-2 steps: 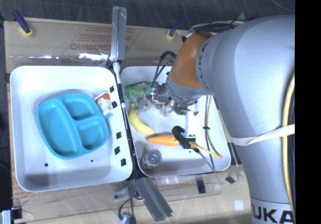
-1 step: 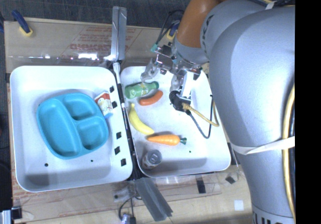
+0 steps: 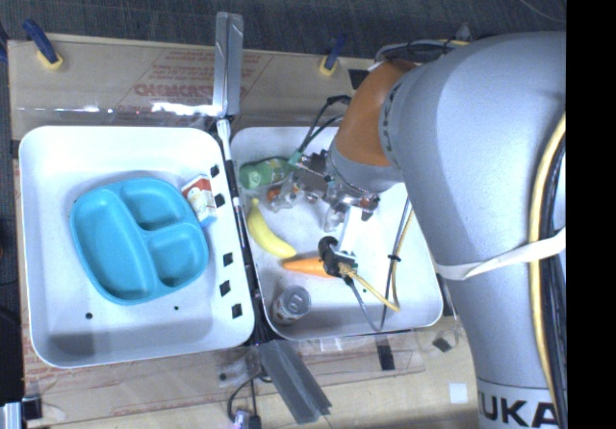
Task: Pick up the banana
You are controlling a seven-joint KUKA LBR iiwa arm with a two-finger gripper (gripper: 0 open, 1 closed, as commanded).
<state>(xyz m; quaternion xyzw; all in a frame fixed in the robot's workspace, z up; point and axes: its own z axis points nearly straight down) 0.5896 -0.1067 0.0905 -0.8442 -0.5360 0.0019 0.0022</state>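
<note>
The pincer (image 3: pixel 323 194) hangs over the middle of the right bin (image 3: pixel 339 318), at the end of the grey arm (image 3: pixel 481 148) that reaches in from the right, with the orange band (image 3: pixel 366 124) just above the wrist. The wrist hardware hides its tip, so I cannot tell whether it is released or clenched, and nothing can be seen held in it.

The banana (image 3: pixel 269 233) lies on the floor of the right bin, near that bin's left wall and just left of and below the pincer, apart from it. Its yellow curve runs from upper left to lower right. An orange carrot (image 3: pixel 306 265) lies just below the banana's lower end, pointing left, very near it or touching it; I cannot tell which. A crumpled green thing (image 3: pixel 262 174) sits above the banana, near the bin's upper left corner. A small metal can (image 3: pixel 292 303) stands upright near the lower edge of the bin, below the carrot.

In the left bin (image 3: pixel 58 158) a blue divided plate (image 3: pixel 140 239) lies flat, and a small red and white packet (image 3: pixel 200 198) rests at its upper right edge.
</note>
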